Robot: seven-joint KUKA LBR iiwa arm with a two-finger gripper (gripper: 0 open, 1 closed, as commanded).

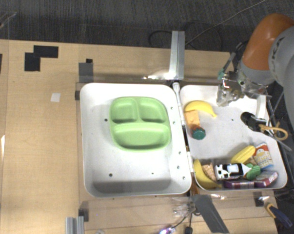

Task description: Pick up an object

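Hanging over the far corner of the right shallow white bin (pixel 234 130), the metallic two-finger tool (pixel 228 94) touches nothing I can see, and whether it is open or closed I cannot tell. A yellow plastic banana (pixel 201 107) lies near it, probably the nearest candidate; other toys crowd the near edge.

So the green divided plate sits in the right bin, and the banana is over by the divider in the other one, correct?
Not quite. The camera view shows the green divided plate in the left bin, not the right. The banana lies in the right bin, close to the divider, as you said.
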